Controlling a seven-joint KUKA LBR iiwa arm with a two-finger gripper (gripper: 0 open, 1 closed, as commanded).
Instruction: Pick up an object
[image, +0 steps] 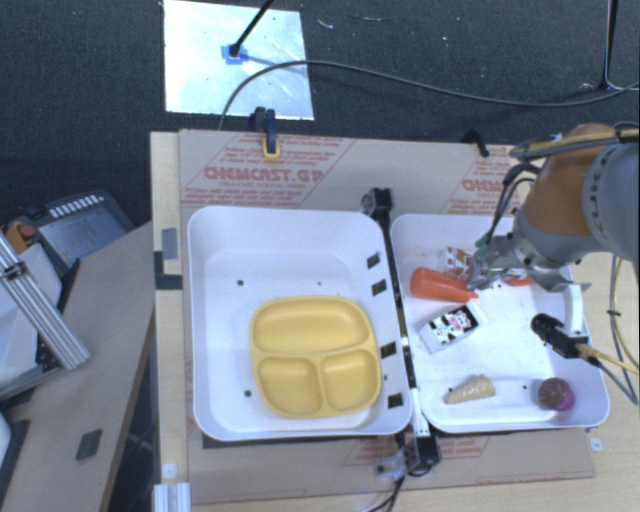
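The fingers (478, 277) are sitting right at the carrot's (442, 286) end; can't tell if they're open. Squeeze its middle, w/ care.

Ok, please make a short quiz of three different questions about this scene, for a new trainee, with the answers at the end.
1. True or false: the yellow tray lies in the left bin.
2. Which thing is nearest to the gripper? A) purple ball B) orange carrot C) beige wedge
3. Fill in: the black and white box lies in the ____ bin.

Key: 1 true; 2 B; 3 right.
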